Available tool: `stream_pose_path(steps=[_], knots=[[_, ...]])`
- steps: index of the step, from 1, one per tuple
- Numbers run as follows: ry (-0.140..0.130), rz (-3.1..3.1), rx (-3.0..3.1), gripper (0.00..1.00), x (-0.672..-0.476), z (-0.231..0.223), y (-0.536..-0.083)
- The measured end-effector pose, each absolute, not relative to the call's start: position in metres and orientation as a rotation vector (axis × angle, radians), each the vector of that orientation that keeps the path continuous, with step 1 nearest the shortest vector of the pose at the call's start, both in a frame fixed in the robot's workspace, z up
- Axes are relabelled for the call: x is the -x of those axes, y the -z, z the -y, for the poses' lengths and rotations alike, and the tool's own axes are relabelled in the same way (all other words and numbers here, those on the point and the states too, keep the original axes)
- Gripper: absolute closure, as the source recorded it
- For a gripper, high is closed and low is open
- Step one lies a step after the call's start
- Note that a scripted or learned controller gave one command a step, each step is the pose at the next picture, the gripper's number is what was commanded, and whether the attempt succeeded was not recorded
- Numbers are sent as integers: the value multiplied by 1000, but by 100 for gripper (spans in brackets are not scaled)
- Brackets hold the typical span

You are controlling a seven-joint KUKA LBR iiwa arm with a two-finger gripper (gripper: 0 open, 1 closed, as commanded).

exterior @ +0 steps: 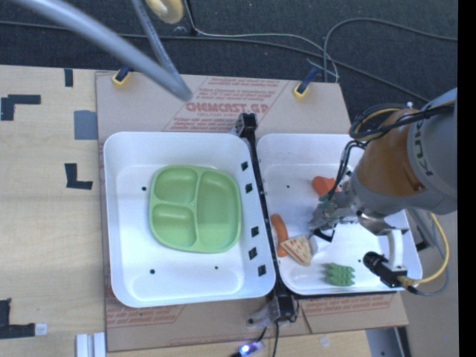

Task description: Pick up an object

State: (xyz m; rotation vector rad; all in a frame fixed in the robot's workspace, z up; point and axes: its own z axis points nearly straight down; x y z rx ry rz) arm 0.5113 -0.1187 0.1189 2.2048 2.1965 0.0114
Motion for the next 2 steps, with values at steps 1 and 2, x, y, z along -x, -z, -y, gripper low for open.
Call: stream_pose_path(steps=[1, 2], knots=[[-2, -2221, -2219, 100, -505, 122, -178], [-4, -2221, -2216, 100, -515, 117, -234]])
